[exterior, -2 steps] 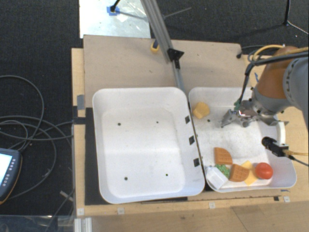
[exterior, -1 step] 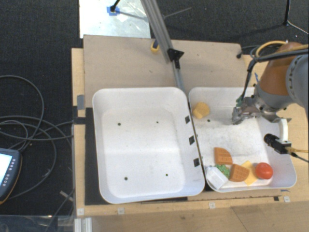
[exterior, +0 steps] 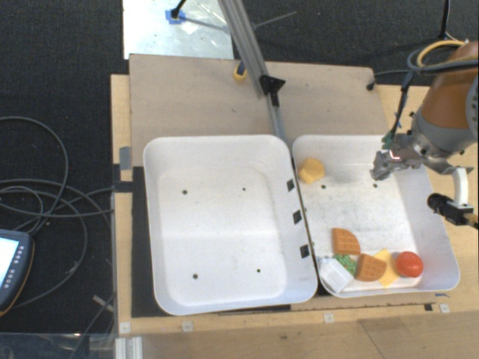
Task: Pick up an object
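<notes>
Camera view, my gripper (exterior: 382, 167): over the right bin's (exterior: 426, 200) far part, pointing left; whether it is parted or closed, I cannot tell from here.
Hold: nothing visibly in my grasp.
My arm: in from the right, orange band high, wrist bent down.
Yellow block (exterior: 312, 171): far left of that bin, apart from me.
Near end: waffle pieces (exterior: 346, 241), red tomato (exterior: 409, 264), clustered together.
Left bin (exterior: 161, 155): beside it.

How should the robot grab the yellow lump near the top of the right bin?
Probably straight down from above, fingers closing across the middle of the yellow lump. It sits alone, apart from the bottom pile, though close to the right bin's left wall. The gripper hovers to its right.
</notes>
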Action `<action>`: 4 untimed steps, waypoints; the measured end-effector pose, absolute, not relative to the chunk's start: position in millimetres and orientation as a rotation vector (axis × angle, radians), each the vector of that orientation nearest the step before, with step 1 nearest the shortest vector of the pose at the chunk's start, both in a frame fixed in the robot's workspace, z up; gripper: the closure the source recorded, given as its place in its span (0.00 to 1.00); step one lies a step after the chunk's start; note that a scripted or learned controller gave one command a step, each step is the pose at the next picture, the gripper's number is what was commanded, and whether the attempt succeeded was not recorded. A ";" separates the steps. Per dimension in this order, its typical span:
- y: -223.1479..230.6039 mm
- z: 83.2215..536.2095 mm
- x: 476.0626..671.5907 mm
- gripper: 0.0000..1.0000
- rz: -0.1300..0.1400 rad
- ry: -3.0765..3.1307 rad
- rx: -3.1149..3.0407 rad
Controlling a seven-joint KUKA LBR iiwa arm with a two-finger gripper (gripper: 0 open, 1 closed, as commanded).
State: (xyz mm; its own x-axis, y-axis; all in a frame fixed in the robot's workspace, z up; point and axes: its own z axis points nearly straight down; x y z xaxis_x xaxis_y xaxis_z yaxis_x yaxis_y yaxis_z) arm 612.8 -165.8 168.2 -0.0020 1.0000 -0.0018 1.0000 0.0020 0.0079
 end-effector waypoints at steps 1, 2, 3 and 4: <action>-166.3 218.7 605.2 1.00 0.006 2.220 2.214; -166.0 262.8 605.8 1.00 0.006 2.223 2.211; -166.2 295.4 607.1 1.00 0.005 2.225 2.211; -106.2 284.8 611.8 1.00 0.004 2.234 2.209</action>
State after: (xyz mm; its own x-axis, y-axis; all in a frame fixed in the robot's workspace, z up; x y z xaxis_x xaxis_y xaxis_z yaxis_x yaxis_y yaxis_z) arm 611.8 -106.2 284.8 -0.0110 0.9999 0.0020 0.9999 0.0110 0.0015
